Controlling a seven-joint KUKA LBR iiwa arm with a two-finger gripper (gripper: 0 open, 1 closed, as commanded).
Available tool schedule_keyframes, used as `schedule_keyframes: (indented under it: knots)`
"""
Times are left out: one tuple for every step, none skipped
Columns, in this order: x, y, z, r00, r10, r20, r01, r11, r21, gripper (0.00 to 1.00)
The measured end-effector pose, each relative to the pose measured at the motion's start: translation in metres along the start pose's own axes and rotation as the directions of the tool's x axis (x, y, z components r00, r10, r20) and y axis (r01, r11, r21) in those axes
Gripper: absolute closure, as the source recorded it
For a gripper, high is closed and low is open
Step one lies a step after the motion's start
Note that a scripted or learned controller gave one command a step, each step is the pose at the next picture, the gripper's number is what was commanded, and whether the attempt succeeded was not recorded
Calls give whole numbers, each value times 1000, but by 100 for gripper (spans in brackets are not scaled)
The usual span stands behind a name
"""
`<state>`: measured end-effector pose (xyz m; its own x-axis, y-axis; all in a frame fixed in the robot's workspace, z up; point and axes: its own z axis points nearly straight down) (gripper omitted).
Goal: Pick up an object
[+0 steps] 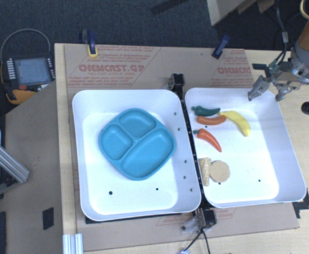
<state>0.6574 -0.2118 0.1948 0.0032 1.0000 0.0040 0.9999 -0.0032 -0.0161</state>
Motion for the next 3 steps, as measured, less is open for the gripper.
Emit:
schedule_keyframes:
  knots:
    - [1, 3, -10, 1000, -3, 4, 4, 1000, -15, 0]
    - [-1, 6, 54, 1000, -4, 3, 4, 1000, -9, 0]
    - [0, 6, 104, 1000, -5, 3, 5, 1000, -13, 0]
